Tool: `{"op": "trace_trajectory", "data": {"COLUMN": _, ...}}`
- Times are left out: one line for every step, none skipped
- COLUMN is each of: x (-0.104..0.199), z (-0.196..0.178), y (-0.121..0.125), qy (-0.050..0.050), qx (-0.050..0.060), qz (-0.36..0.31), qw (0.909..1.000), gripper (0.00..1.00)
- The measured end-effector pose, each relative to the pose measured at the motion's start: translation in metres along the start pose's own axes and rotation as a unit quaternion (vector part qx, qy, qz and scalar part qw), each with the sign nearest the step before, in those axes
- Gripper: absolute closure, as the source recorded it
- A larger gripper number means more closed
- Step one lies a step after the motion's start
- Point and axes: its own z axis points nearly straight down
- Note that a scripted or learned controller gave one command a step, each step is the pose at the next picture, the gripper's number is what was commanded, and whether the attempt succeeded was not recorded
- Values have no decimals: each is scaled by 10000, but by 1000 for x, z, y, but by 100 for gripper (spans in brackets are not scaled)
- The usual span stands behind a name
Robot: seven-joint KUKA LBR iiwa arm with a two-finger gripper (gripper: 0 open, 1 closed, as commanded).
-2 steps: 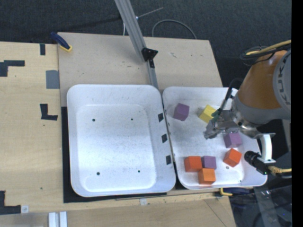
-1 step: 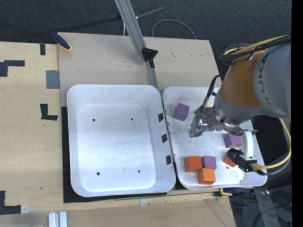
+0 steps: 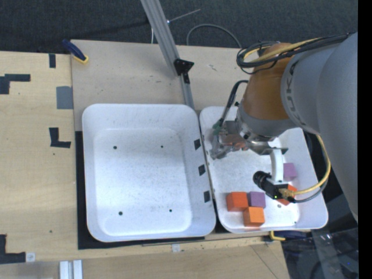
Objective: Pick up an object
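Right bin (image 3: 308,214): two orange blocks (image 3: 236,201) and (image 3: 254,215) and a purple block (image 3: 257,199), clustered touching near the front edge; a paler purple block (image 3: 289,171) near the right edge. Gripper (image 3: 220,147): low at the bin's left edge, apart from the blocks; possibly touching the floor; finger state cannot be told. Left bin (image 3: 93,156): white, speckled.

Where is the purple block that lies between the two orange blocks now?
The purple block lies in the right bin, near its front edge. It touches one orange block on its left, and the other orange block sits just in front of it.
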Motion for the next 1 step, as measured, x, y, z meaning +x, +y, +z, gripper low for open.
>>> {"op": "trace_trajectory", "data": {"x": 62, "z": -4, "y": 13, "qy": 2, "qx": 2, "qz": -6, "qw": 10000, "gripper": 100}}
